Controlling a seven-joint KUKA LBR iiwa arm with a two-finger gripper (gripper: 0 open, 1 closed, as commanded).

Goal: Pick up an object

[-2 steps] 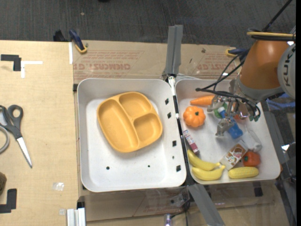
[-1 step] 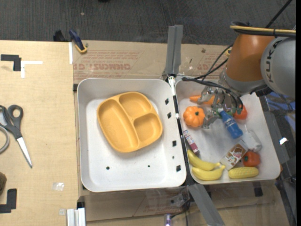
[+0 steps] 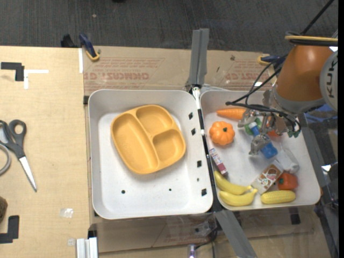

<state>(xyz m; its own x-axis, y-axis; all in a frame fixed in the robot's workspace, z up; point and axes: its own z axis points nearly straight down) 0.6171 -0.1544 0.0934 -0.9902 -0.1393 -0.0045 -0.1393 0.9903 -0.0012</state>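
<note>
On the left side of the bench, a pair of scissors (image 3: 19, 149) is lying on the wood, far away from the job. Next, the left bin (image 3: 102, 198) is holding a yellow plate (image 3: 148, 138) with three parts. In the right bin (image 3: 242, 168), the toys are waiting: a small orange pumpkin (image 3: 222, 133), a carrot (image 3: 232, 113) behind it, a pink marker (image 3: 217, 162), two bananas (image 3: 235, 191), a little snack packet (image 3: 267, 177), a corn cob (image 3: 278, 197) and a red tomato (image 3: 287, 181). The gripper (image 3: 262, 138) is hanging low over the far right part of this bin, just above a small blue block (image 3: 269, 150). I cannot tell how the pincer is set, because wires and shiny parts are hiding it. Nothing is looking lifted yet, so the picking up is not done. The arm is looking close to a grab, and the blue block is my guess for its pick.
</note>
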